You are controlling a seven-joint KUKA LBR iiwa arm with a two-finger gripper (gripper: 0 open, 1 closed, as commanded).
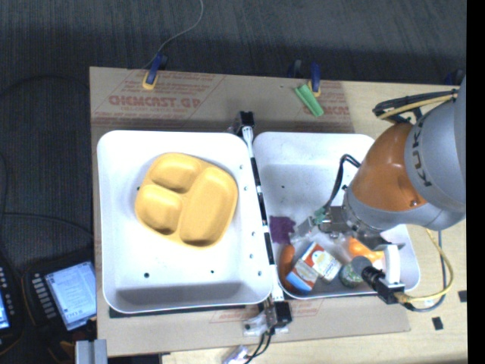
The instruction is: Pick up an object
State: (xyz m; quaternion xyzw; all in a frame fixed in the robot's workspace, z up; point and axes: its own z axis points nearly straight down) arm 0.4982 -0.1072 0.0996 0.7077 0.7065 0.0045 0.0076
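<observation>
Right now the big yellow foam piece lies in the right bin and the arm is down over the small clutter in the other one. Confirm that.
Not quite. The camera view shows the big yellow foam piece lying in the left bin, not the right one. The rest holds: the arm is down over the small clutter in the other bin, the right bin.

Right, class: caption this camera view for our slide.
KUKA arm reaching into right bin of small objects; yellow tray in left bin.

The brown board under the bins bears red print, seemingly "CHEMCAST GP"; the arm shows "KU".
</observation>
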